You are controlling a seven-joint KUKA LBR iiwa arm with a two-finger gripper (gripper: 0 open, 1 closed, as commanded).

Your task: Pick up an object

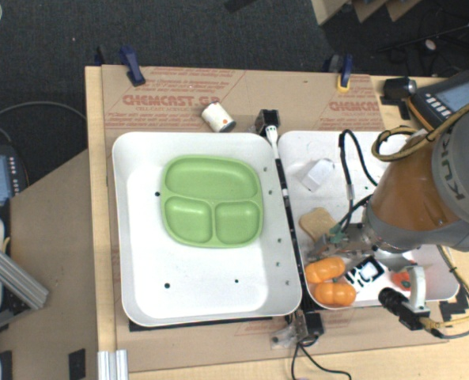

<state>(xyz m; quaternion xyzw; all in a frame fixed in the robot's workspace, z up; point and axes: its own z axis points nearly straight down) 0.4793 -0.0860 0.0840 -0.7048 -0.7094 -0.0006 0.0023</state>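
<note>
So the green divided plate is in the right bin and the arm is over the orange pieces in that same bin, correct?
Not quite. The camera view shows the green divided plate in the left bin, not the right one. The rest holds: the arm is over the right bin, above the orange pieces.

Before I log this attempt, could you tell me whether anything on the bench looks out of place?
One thing: a small white cylinder lies on its side on the brown board, above the left bin and outside both bins. Everything else sits inside the bins.
</note>
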